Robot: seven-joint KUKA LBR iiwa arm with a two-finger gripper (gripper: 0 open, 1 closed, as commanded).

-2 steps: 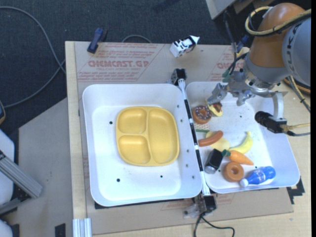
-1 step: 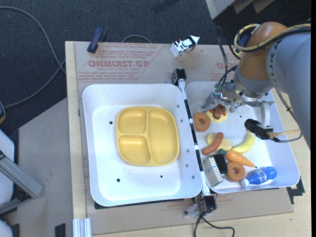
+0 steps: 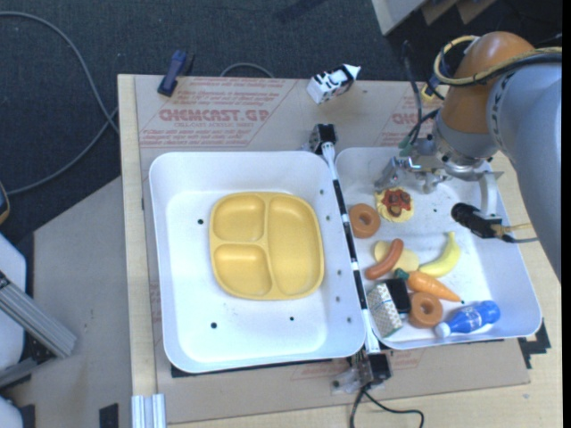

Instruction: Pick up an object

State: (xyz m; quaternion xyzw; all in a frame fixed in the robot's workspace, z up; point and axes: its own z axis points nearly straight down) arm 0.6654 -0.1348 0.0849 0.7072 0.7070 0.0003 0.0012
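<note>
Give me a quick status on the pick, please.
Pincer low over right bin, above small pizza toy. Nothing visibly held. Donut close beside.

Two shallow white bins are sitting side by side: the left bin [image 3: 169, 266] is holding one yellow divided plate [image 3: 266, 244], and the right bin [image 3: 517, 279] is holding two doughnuts [image 3: 364, 220] [image 3: 426, 310], one banana [image 3: 443, 259], one carrot [image 3: 434, 285], one sausage [image 3: 386, 258], one blue bottle [image 3: 468, 318], one small pizza [image 3: 395, 204] and one grater [image 3: 384, 306].

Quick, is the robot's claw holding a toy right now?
gripper: just above the small pizza toy; open or closed cannot be told.
</note>
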